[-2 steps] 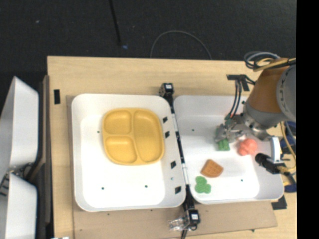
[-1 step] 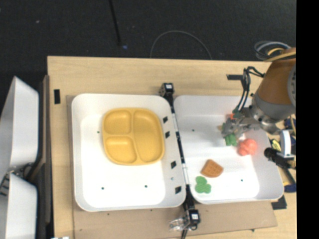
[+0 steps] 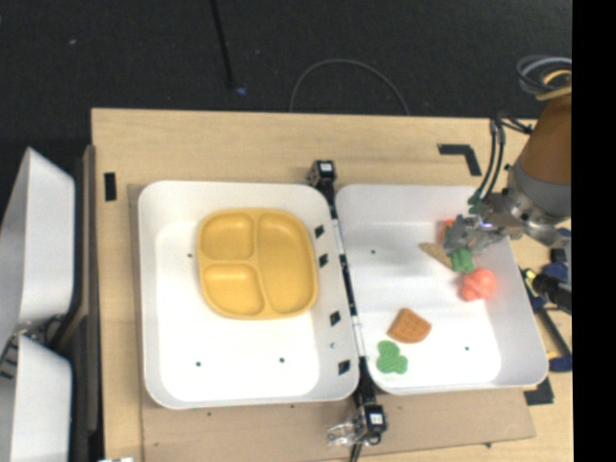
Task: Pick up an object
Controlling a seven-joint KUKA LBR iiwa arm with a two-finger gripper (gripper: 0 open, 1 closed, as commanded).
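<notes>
Reaching in from the right, the tool hangs low over the right bin, its state unclear, above green and tan items, a pink toy just beside

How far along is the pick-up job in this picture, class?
Done: the gripper has reached into the right bin, low over a green object. In hand: nothing visibly lifted. Left: grasping and raising one; the pink object, waffle and green toy lie untouched.
</notes>
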